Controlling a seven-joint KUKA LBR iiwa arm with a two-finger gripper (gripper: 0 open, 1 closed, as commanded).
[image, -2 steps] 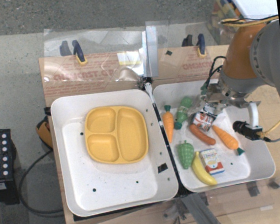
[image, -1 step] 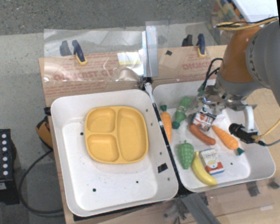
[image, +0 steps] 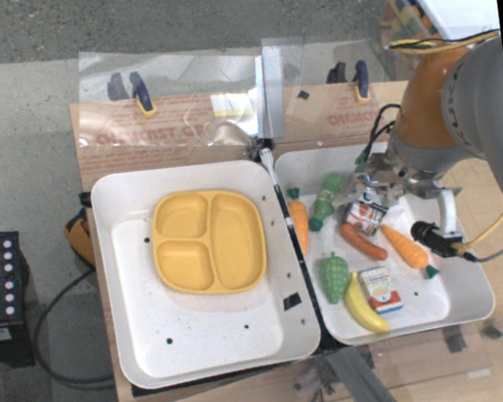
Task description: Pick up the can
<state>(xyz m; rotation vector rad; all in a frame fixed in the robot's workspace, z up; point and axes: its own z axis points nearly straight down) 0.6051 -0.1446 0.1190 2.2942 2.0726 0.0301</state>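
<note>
We set the end effector directly over the can to grasp it | jaw state: cannot tell | hot dog just below

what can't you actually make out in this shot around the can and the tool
- Tool, camera view: the wrist hides its fingers, so open or shut cannot be told.
- Can: its upper end sits under the tool; whether it is gripped is unclear, and the label is too small to read.
- Arm: cut off by the right edge.
- Box by the banana: print too small to read.
</note>
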